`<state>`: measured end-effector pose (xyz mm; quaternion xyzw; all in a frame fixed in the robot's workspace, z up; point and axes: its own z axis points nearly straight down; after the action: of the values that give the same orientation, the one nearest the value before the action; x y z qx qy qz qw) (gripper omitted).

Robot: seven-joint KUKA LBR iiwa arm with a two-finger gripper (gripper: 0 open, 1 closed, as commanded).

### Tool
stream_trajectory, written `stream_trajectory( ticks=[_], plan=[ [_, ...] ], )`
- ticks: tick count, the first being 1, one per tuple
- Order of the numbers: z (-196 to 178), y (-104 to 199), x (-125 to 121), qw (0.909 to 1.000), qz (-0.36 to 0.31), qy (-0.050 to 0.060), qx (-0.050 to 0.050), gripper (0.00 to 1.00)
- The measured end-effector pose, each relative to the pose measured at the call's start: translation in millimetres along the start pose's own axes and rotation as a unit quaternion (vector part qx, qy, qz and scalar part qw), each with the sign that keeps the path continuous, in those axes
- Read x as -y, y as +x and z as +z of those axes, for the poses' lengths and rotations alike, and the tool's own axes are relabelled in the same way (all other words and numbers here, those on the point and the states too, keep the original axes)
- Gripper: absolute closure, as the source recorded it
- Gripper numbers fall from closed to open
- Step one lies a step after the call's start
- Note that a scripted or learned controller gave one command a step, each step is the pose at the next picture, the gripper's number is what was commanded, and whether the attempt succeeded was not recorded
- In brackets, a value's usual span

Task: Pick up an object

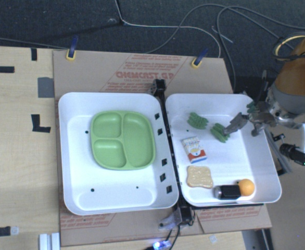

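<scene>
Both white bins point(69, 155) look like smooth, slightly glossy plastic. The green divided plate point(124, 139) is matt plastic too. Under them there's a brown cardboard sheet point(137, 72), dull and printed, on a pale wood-look counter point(17, 155). The toast slice point(200, 177) looks rough and grainy, the orange ball point(246, 187) smooth.
</scene>
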<state>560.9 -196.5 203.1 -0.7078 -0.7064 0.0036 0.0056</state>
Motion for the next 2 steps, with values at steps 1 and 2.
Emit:
stream_trajectory(
  ticks=[1,2],
  plan=[
    [-6,0,-3,1.0000,-0.002,-0.006,0.001,0.00],
    [58,-2,0,1.0000,-0.001,-0.003,0.001,0.00]
  ],
)
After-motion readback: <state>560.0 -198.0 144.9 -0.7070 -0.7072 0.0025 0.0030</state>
